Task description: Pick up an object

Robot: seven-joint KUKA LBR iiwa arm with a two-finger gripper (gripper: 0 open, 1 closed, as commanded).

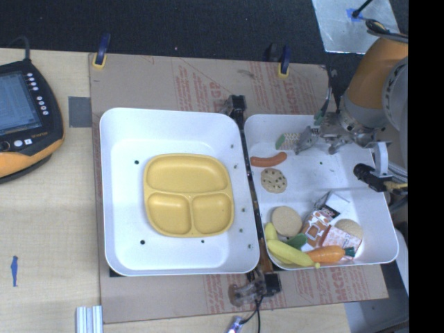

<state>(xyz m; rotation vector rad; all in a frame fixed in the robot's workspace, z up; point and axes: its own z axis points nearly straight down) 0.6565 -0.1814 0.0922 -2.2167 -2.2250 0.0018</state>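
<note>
The grey arm with its orange band leans in from the right over the far end of the right bin. The left bin holds a yellow divided tray lying flat in its middle. From where I stand, the gripper hangs low near the right bin's far left corner, just beside a small green piece; how it is set, wide or narrow, I cannot tell, and I see nothing held in it. Below it lie a sausage and a chocolate-chip cookie, apart from each other. At the near end crowd a round biscuit, a banana, a carrot and a printed packet.
</note>
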